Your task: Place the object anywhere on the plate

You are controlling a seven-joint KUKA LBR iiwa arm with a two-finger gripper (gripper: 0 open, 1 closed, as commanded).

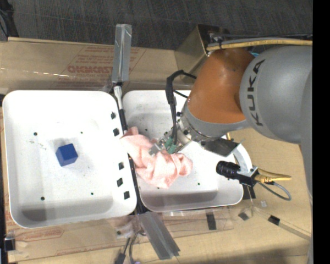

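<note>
Tool down on pink cloth, right bin.

Two shallow white plastic bins: left bin (22, 147), right bin (209, 194). One small blue cube (67, 154) left of centre in the left bin. One crumpled pink cloth (162, 166) mid-frame; the tool (168, 143) touches its top, finger state unclear. Brown cardboard-covered bench (55, 59); dark carpet (154, 4) along the upper frame.
</note>
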